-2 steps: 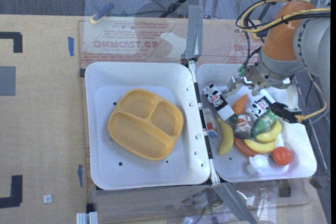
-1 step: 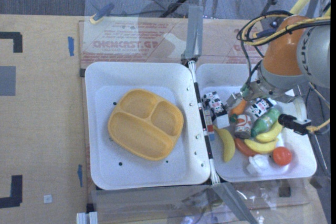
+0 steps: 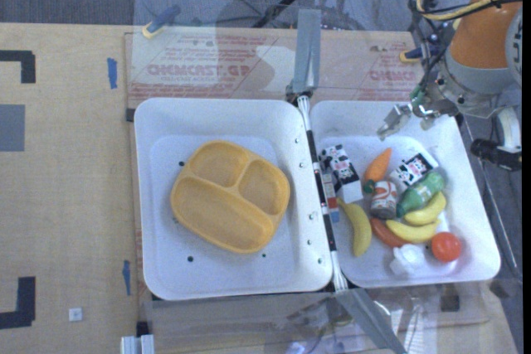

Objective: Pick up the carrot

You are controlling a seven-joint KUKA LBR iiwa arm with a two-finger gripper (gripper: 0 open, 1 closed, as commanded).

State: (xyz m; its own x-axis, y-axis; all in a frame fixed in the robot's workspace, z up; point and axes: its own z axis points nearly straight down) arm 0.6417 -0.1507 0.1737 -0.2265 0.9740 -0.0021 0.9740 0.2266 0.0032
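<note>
The gripper (image 3: 408, 117) hangs over the far edge of the right bin (image 3: 477, 178), its two fingers spread apart with nothing between them. It sits above and a little to the right of the carrot (image 3: 378, 164), clear of it.

The carrot lies near the middle of the right bin, tilted, its broad end up toward the gripper and its tip pointing down at a small can (image 3: 383, 197) that it seems to touch. To the carrot's left stands a black-and-white milk carton (image 3: 338, 164); to its right lies a second cow-patterned carton (image 3: 414, 167), with a green bottle (image 3: 421, 189) just below that. Further below the carrot come two bananas (image 3: 358, 228), a red pepper-like piece (image 3: 385, 233) and a tomato (image 3: 445, 246). Well to the carrot's left, the other bin holds a yellow divided plate (image 3: 231, 195).

The risk, as I judge it, is crowding. The carrot is hemmed in on three sides, so a finger coming down could land on a carton or the can instead of beside the carrot. Its tapered, slanted body could also slip out if the fingers close across the thin end or out of line with its axis.
</note>
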